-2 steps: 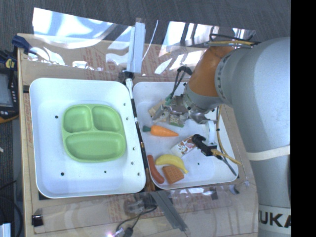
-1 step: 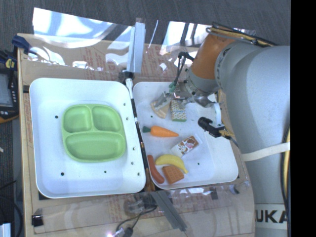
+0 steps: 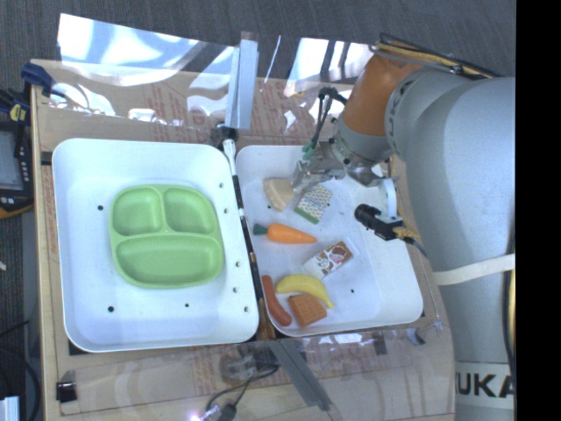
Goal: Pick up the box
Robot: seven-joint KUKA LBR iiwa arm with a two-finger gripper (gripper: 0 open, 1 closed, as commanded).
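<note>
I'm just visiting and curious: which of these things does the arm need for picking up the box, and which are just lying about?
For the job:
- box, in the right bin
- gripper, at that bin's far end

Lying about:
- carrot
- banana
- sausage
- waffle
- green-patterned packet
- pale wedge
- green tray, in the left bin

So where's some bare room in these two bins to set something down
Left white bin: bare floor all around the green divided plate, widest along its left and bottom edges. Right white bin: crowded at centre and bottom-left with the orange carrot, yellow banana and small printed box; a bare patch remains at its lower right.
</note>
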